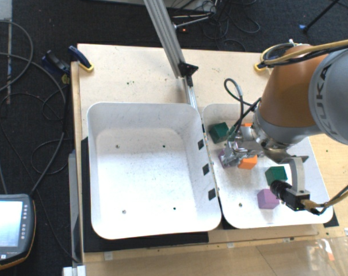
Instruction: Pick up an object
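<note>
My gripper [230, 155] hangs low over the middle of the right bin [237, 217], under the arm's orange band. An orange block [248, 163] lies right against its fingers on the right side, and I cannot tell whether it is held. A dark green block [218, 132] sits just up and left of the gripper, near the bin's left wall. A second green block [275, 173] lies down and right of it, partly behind the wrist bracket. A purple block [267, 199] rests near the bin's front right.
The left bin [104, 119] lies beside the right one, sharing a raised divider with black clips [206, 168]. A metal camera pole [165, 30] slants down to the bench above the divider. Cables loop from the wrist over the right bin.
</note>
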`<state>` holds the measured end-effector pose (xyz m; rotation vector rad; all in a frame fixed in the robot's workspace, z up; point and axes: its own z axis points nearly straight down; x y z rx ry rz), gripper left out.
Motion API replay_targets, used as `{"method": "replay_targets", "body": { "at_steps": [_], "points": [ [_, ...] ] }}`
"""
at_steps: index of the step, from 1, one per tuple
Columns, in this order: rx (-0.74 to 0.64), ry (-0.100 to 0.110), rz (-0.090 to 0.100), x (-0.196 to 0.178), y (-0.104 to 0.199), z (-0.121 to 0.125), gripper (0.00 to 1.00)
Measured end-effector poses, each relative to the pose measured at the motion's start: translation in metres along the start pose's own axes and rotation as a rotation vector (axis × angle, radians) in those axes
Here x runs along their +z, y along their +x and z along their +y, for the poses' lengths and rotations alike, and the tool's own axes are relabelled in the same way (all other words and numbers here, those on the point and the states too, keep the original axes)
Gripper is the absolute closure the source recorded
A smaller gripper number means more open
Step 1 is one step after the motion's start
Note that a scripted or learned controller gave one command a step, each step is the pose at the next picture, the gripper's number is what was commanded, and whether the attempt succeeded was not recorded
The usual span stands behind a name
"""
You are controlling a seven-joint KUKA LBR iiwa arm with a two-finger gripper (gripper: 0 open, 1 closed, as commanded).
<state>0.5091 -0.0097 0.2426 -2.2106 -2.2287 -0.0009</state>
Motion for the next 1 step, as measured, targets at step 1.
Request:
{"method": "replay_targets", "body": {
  "at_steps": [1],
  "points": [
    [-0.001,-0.001,0.000,0.0010,0.0522,-0.0041,1.00]
  ]
}}
